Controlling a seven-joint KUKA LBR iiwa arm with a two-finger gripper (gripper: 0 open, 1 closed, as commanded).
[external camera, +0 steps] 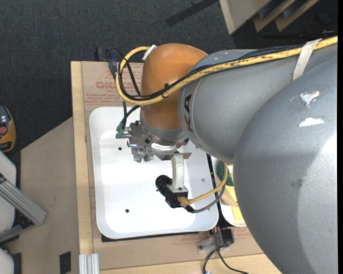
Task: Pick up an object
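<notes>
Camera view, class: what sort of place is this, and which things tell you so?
Probably a robotics lab or test bench: a large grey arm with yellow cabling reaches over a shallow white bin on a board-topped bench.

Red print on cardboard [102, 85], unreadable.

Dark grey carpet floor [48, 32] covers the upper and left parts of the view. Desk [80, 160] has a pale wood-coloured top; red printed lettering near its far edge, partly hidden. Light wooden furniture [257, 13] at the top right, edges only. Aluminium extrusion bar [21, 200] runs at a slant at lower left, with white rounded shapes beside it. Yellow-and-black item [4, 128] at the left edge, cut off. Lighting even, soft shadows.
</notes>
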